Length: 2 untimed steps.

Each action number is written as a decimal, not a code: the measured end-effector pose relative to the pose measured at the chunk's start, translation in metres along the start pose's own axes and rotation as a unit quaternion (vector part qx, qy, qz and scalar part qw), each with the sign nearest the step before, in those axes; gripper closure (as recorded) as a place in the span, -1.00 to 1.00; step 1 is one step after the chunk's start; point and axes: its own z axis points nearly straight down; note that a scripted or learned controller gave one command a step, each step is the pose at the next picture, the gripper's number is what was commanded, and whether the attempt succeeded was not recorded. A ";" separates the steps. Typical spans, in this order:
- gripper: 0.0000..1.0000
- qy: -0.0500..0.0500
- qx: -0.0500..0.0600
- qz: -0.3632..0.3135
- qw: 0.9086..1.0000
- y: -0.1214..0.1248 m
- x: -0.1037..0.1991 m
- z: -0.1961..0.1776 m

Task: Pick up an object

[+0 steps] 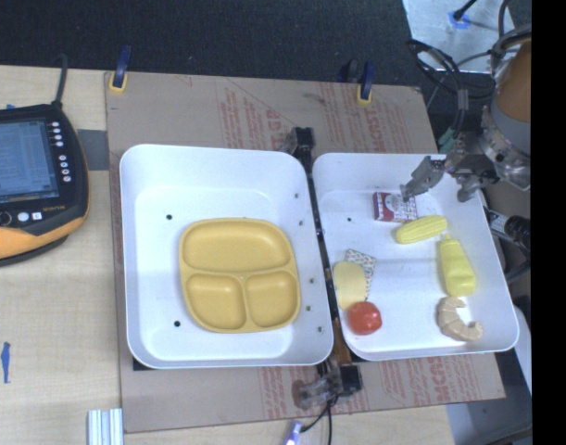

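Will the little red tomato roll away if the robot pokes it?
Probably, yes. The tomato looks round and smooth, so a poke could send it rolling across the flat floor of the right bin. It may not go far: the yellow wedge sits right beside it. Its shiny skin could also be slippery.

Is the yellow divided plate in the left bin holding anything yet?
Empty: the yellow divided plate shows three bare compartments.

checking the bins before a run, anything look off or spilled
Nothing stands out. The yellow divided plate sits flat in the left bin; the corn, tomato and other toy foods lie inside the right bin.
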 end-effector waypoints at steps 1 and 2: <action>-1.00 -0.001 0.001 0.001 1.000 0.017 -0.055 0.133; -1.00 -0.002 -0.004 -0.001 1.000 0.075 -0.014 0.177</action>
